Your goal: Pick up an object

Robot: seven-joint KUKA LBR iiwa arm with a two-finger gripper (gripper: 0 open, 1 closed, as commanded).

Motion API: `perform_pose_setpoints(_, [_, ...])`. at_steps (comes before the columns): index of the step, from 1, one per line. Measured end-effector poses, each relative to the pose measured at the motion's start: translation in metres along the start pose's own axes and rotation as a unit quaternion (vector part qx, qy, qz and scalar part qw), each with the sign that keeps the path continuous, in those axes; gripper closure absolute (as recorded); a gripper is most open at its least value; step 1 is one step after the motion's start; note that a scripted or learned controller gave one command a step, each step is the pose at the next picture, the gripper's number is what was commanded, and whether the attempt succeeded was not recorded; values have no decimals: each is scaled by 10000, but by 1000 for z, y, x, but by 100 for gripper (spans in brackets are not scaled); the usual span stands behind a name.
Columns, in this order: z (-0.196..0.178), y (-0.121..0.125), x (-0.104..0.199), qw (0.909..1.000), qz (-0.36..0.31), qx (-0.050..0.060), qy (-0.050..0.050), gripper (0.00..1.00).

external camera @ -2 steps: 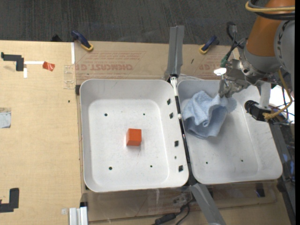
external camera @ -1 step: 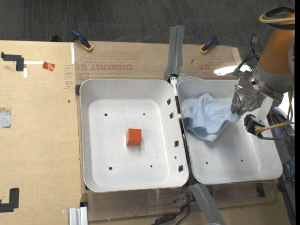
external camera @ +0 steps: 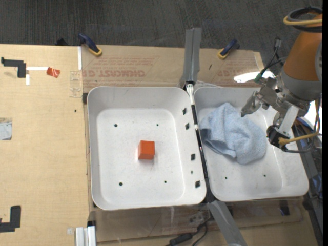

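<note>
my gripper [external camera: 259, 102] hangs over the right white bin [external camera: 287, 186], beside the crumpled light blue cloth [external camera: 233, 133]; it holds nothing, fingers apart.

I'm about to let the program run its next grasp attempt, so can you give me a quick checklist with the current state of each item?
1. A graspable thing lies in the right bin: ok, a crumpled light blue cloth lies in it.
2. A second candidate: ok, an orange block sits alone near the middle of the left bin.
3. Gripper near a target: ok, it hangs at the cloth's upper right edge.
4. Gripper already carrying something: cannot tell, the view is too small there.
5. Gripper touching the cloth: cannot tell from this slant.
6. Space around the block: ok, nothing lies against it.
</note>
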State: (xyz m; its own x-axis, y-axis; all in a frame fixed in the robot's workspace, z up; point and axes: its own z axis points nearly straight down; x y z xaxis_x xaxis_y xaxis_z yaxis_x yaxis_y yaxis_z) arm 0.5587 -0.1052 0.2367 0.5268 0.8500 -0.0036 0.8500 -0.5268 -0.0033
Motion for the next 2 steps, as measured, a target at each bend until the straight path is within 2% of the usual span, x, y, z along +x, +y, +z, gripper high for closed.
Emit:
perform_pose_setpoints(1, [47, -68, -11, 10000, 89, 7, 1, 0])
perform_pose_setpoints(2, [46, -98, 34, 9989, -468, -1, 5, 0])
